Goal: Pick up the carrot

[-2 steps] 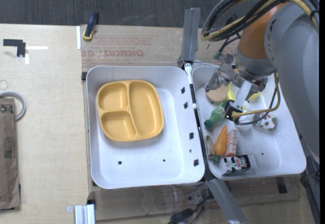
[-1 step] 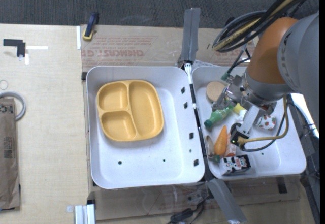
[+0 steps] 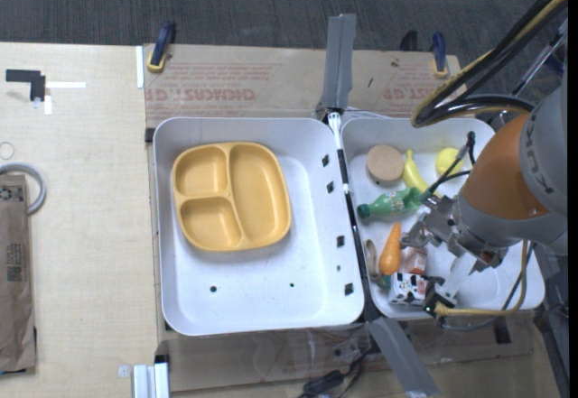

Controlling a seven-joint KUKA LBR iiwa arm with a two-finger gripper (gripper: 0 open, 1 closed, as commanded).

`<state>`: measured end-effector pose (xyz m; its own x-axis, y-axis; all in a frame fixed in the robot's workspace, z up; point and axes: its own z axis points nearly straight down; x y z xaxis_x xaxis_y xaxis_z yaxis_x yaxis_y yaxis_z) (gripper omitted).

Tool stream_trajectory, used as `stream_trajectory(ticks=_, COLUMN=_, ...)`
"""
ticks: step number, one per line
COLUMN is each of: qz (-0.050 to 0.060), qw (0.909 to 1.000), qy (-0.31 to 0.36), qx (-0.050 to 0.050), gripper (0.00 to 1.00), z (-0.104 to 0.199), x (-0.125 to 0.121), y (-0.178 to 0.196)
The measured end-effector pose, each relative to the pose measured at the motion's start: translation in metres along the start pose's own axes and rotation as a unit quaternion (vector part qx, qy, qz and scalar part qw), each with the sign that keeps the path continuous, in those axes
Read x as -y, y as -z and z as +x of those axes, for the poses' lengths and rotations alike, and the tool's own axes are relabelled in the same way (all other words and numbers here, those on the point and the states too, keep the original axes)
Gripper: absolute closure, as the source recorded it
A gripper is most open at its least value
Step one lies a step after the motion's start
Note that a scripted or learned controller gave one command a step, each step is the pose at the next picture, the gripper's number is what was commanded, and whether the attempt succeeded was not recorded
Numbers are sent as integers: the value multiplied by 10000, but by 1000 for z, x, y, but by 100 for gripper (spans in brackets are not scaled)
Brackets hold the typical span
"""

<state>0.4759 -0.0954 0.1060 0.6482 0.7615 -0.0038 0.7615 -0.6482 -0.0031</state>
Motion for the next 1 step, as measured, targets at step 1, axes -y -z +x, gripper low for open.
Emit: stream_trajectory(ticks=1, qz=-13, qw=9671, qy=2542, qx=-1, gripper=0, z=68, x=-18, y=85)
